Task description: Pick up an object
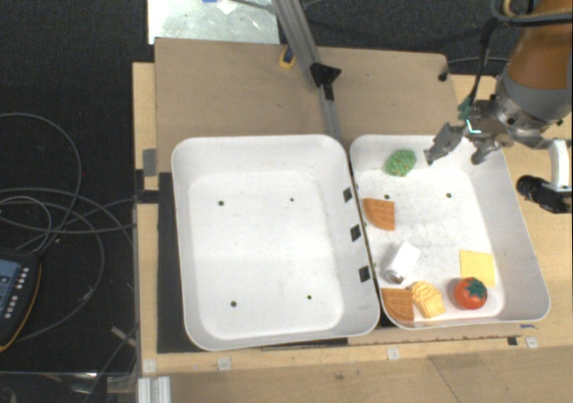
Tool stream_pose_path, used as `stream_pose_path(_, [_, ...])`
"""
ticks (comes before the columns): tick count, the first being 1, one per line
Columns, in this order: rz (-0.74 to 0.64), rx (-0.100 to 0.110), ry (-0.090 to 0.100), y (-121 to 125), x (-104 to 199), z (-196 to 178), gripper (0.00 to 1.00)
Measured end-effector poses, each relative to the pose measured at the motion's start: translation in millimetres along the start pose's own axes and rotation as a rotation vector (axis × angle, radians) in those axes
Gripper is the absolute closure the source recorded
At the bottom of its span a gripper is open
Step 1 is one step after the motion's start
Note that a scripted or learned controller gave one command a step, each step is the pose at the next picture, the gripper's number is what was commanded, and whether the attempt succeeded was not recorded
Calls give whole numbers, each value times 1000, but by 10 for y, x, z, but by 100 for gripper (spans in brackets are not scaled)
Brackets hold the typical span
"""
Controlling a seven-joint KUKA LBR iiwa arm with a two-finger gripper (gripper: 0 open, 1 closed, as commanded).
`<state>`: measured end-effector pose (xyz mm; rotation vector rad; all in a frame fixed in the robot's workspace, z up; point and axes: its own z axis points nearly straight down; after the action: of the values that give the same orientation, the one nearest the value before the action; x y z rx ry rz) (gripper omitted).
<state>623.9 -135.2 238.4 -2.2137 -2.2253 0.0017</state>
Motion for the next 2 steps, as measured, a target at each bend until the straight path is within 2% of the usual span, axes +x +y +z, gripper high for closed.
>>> stream_pose_path(1, [-1, -4, -1, 8, 0, -23, 0])
stream_pose_path(2, [3, 1, 0, 0, 8, 604, 0])
